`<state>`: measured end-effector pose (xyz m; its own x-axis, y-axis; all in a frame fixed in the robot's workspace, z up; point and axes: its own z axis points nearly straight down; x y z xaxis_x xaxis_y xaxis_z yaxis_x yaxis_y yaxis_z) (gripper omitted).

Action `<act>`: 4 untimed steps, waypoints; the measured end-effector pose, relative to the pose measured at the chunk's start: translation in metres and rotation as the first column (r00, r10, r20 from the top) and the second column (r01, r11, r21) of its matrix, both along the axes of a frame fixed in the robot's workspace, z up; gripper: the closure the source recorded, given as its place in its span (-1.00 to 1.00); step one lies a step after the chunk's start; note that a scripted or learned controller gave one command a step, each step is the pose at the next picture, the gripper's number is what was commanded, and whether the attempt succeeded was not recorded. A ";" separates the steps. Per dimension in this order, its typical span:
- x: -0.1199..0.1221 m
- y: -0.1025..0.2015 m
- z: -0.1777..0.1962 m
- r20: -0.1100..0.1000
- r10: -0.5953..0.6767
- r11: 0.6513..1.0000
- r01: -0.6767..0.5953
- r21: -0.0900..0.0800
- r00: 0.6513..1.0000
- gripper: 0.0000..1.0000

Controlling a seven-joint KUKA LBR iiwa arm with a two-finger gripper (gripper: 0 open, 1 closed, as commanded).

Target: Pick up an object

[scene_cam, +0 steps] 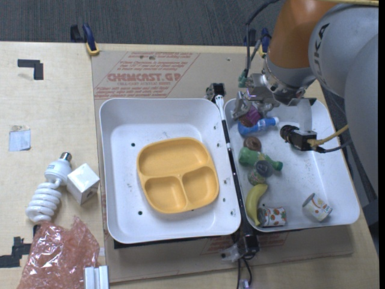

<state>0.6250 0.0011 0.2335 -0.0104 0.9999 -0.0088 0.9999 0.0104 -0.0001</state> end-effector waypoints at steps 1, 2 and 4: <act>0.000 -0.001 0.010 0.001 0.002 1.000 -0.002 -0.002 1.000 1.00; 0.034 0.026 -0.015 0.001 -0.009 1.000 0.009 0.008 1.000 1.00; 0.035 0.026 0.005 0.003 -0.006 1.000 0.005 0.004 1.000 1.00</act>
<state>0.6596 0.0266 0.2381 -0.0049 1.0000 -0.0051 1.0000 0.0049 0.0026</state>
